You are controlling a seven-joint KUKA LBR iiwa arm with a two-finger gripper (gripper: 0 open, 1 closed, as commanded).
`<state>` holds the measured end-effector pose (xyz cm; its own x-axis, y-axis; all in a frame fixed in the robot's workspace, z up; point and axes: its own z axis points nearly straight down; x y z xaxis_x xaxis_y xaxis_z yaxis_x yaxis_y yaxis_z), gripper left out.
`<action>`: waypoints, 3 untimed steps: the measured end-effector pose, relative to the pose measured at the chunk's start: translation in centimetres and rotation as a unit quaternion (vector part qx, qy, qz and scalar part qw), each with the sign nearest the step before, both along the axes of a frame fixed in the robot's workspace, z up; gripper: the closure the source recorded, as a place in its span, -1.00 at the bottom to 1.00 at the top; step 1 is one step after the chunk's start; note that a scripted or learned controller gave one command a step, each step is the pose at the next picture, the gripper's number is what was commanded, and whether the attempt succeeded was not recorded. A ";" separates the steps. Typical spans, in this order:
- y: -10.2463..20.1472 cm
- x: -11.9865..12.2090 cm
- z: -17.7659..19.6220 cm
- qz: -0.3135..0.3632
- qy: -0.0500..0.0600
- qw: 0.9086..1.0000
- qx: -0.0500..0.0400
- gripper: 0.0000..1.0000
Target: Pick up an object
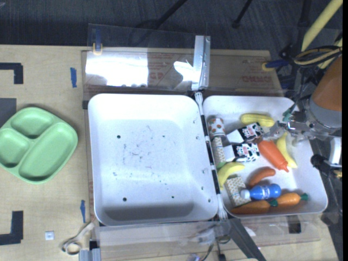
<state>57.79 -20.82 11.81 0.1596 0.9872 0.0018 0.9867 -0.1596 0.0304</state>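
Note:
The right bin (319, 185) holds a pile of toy food. There is a yellow banana (256, 118) at the back and an orange carrot (273, 154) in the middle. Two black-and-white cartons (247, 151) lie left of the carrot. A red sausage (262, 174), a blue bottle (264, 191) and a second carrot (288, 199) lie toward the front. My gripper (292, 126) hangs over the bin's right side, just above the carrot's upper end and a second banana (288, 152). Nothing is visibly held between its fingers.
The left bin (147, 151) sits beside the right one, sharing a middle wall. A green divided plate (35, 144) lies on the bench at far left. A clear plastic panel (141, 64) stands behind the bins. A spotted can (216, 125) lies by the middle wall.

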 end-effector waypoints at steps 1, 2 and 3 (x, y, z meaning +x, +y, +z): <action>0.0 1.4 -1.2 0.056 -0.007 0.998 -0.004 -1.00; 0.3 1.5 -3.0 0.132 0.012 0.991 0.001 -1.00; 0.1 1.6 -2.0 0.133 0.010 0.991 -0.002 1.00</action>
